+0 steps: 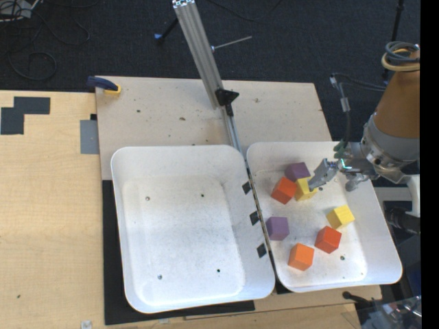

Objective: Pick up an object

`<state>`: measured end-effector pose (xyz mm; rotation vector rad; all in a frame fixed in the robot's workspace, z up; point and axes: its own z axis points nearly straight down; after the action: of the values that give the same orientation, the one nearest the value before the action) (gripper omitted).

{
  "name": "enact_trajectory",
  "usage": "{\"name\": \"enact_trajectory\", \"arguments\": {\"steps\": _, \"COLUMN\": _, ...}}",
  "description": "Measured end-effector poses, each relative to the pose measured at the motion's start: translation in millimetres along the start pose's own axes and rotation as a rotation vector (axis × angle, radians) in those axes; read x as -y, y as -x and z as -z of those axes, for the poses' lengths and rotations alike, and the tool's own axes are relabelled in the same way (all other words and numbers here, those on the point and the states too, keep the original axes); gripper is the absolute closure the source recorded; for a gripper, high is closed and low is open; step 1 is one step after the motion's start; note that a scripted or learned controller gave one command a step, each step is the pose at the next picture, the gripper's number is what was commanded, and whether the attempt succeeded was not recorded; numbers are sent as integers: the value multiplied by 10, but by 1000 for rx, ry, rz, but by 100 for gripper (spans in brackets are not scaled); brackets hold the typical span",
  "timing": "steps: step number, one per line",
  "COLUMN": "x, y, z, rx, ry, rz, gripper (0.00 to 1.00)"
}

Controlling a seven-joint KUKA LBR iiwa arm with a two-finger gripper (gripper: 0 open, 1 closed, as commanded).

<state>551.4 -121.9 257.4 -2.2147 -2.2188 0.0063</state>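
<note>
Several small blocks lie in the right bin (pixel 381 270). A purple block (pixel 297 171), an orange-red block (pixel 282 190) and a small yellow block (pixel 302 190) cluster at its upper left. Lower down are another purple block (pixel 277 227), a yellow block (pixel 340 216), a red block (pixel 328 239) and an orange block (pixel 300 256). My gripper (pixel 315 182) reaches in from the right and sits low over the small yellow block, partly covering it. Whether it grips that block is hidden.
The left bin (pixel 180 153) stands beside the right one, with black clips along the shared edge. A slanted aluminium post (pixel 203 50) rises behind the bins. A blue and yellow clamp (pixel 104 84) lies at the bench's back left.
</note>
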Motion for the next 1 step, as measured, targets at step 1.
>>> {"name": "enact_trajectory", "arguments": {"steps": 1, "x": -5, "y": 13, "z": 21, "rx": 1, "ry": 5, "rz": -3, "gripper": 0}}
